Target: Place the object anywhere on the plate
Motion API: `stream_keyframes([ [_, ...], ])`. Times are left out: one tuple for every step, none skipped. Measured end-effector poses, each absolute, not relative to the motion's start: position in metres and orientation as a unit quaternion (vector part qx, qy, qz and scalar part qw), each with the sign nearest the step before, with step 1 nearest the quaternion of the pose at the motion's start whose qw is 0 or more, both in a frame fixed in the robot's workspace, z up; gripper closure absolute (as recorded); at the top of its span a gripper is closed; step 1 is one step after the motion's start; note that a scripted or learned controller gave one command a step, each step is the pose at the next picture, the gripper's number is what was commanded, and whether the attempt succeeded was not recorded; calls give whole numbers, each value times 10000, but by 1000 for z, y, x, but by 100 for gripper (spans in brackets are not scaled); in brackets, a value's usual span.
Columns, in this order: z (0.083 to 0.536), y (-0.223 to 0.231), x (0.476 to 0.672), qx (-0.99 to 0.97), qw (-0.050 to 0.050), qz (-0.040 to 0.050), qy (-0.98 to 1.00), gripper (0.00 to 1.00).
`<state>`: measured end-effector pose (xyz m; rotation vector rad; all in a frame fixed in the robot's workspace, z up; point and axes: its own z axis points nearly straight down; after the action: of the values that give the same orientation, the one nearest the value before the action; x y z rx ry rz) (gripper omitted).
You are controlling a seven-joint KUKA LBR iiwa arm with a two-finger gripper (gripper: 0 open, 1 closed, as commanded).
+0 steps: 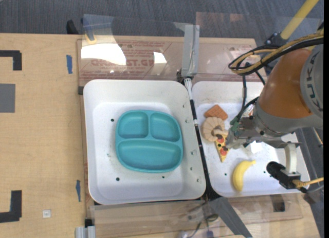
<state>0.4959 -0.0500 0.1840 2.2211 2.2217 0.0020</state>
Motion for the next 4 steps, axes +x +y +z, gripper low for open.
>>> stream_keyframes([
  [184,37,549,7042,-11,3,7100,100],
  [184,92,601,7045,-6,0,7097,100],
  [133,143,633,7050,-14,-22,7092,100],
  [261,67,635,7089,55,56,7053,100],
])
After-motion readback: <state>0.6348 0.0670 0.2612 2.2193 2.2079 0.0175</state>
